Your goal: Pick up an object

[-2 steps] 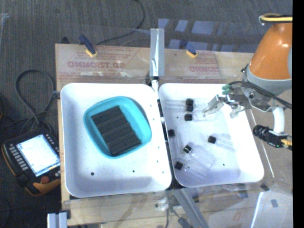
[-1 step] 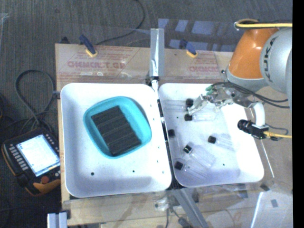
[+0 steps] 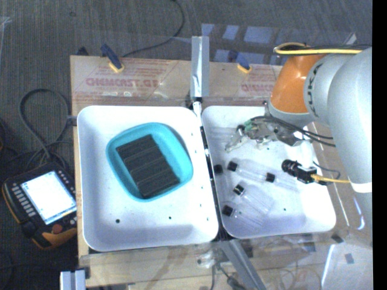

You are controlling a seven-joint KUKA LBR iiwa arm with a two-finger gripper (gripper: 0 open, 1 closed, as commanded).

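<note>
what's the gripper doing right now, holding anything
gripper: low over the right bin, above the clear vials; open or closed cannot be told, nothing visibly held.

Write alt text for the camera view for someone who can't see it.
A grey robot arm with an orange band reaches from the right, its gripper low over the right white bin, which holds several clear vials with black caps. The left white bin holds a blue tray with a black ridged block.
</note>
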